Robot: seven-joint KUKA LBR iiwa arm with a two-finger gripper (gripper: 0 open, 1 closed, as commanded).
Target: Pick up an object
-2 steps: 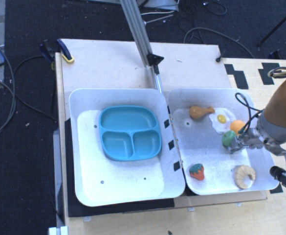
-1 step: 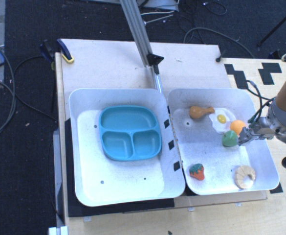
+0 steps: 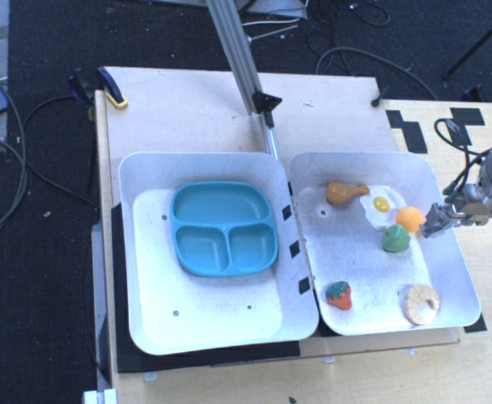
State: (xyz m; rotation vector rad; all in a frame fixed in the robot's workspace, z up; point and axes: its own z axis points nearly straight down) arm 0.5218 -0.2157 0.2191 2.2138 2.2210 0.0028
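Wood bench [image 3: 187, 112]: pale, holding two white bins.
Floor [image 3: 44, 23]: dark, cabled.
Gripper [image 3: 437, 220]: three o'clock; finger state unclear.

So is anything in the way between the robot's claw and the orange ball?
Nothing visible. The gripper sits at the right bin's right edge, right beside the orange ball. The green toy and the fried egg lie on the ball's far side.

grey metal wrist, dark small hand [image 3: 437, 220]
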